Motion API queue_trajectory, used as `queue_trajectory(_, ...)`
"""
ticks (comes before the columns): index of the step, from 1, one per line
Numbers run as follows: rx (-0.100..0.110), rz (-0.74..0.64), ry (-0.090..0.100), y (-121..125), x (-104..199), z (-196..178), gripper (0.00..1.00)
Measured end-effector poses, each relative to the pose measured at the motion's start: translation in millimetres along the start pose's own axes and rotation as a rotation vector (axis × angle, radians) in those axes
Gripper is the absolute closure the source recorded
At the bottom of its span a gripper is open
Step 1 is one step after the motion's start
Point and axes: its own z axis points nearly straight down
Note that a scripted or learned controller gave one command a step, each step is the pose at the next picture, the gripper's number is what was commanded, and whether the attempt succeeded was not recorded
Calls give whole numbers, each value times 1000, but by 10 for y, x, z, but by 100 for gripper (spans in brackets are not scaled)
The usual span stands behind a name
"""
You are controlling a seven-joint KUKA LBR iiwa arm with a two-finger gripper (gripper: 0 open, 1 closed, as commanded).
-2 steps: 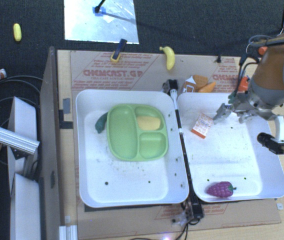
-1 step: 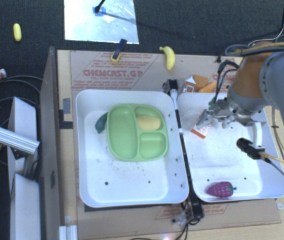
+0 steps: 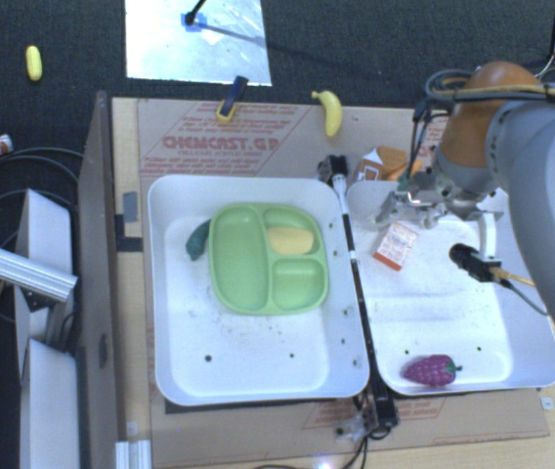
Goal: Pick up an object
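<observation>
Right bin [image 3: 536, 364], contents: red-and-white packet [image 3: 395, 246], far left part; purple grape bunch [image 3: 430, 369], near edge. Over its far left part, just beyond the packet: gripper [image 3: 412, 210], whether apart or together cannot be told.

My arm [image 3: 546, 174] enters from the right of the camera view, grey along its length, with the orange band [image 3: 478, 130] directly above the wrist and my gripper [image 3: 412, 207] angled down and leftward.
</observation>
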Motion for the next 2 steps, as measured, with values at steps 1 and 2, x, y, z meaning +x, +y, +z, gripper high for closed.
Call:
queue_trajectory(1, 5, 4, 2, -337, 234, -9, 0)
queue_trajectory(2, 0, 1, 0, -314, 223, -126, 100)
